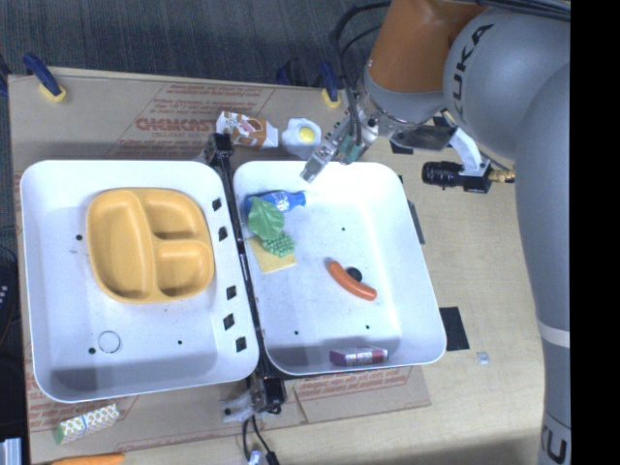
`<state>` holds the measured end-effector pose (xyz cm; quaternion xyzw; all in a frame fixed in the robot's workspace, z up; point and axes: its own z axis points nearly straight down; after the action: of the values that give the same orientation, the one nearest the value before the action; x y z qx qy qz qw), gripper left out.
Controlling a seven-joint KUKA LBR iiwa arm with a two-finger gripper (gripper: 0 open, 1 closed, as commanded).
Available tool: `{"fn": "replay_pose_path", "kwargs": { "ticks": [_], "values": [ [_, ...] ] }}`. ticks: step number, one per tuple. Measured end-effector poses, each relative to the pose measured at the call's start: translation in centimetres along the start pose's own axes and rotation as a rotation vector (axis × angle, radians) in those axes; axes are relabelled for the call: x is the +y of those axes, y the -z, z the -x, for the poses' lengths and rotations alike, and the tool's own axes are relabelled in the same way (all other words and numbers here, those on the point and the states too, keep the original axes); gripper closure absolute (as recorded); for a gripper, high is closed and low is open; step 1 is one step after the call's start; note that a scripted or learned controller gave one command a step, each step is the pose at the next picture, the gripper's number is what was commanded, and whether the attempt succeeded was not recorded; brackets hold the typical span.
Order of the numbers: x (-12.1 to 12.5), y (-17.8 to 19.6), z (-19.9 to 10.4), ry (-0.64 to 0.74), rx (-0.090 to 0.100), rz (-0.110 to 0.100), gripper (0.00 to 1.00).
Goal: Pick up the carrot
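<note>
The carrot (pixel 351 280), a short orange-red stick, lies at a slant on the floor of the right bin (pixel 412 260), a little right of the bin's middle. A small black spot (pixel 356 274) sits against its upper side. My gripper (pixel 331 155) hangs over the back rim of the right bin, up and slightly left of the carrot and well apart from it. Nothing hangs under the gripper.
A blue wrapper (pixel 276 201), a green leafy piece (pixel 266 219) and a yellow slab (pixel 274 254) crowd the right bin's left side; a pinkish tube (pixel 358 356) lies by its front wall. A yellow divided plate (pixel 150 242) sits in the left bin (pixel 48 289). A toy egg (pixel 303 134) and a packet (pixel 242 129) lie behind the bins.
</note>
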<state>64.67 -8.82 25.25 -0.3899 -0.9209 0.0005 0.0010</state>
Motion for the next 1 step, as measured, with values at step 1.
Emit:
{"fn": "replay_pose_path", "kwargs": {
  "ticks": [1],
  "values": [
    [1.55,2.14,-1.45,0.246,-0.004,0.002,1.00]
  ]
}}
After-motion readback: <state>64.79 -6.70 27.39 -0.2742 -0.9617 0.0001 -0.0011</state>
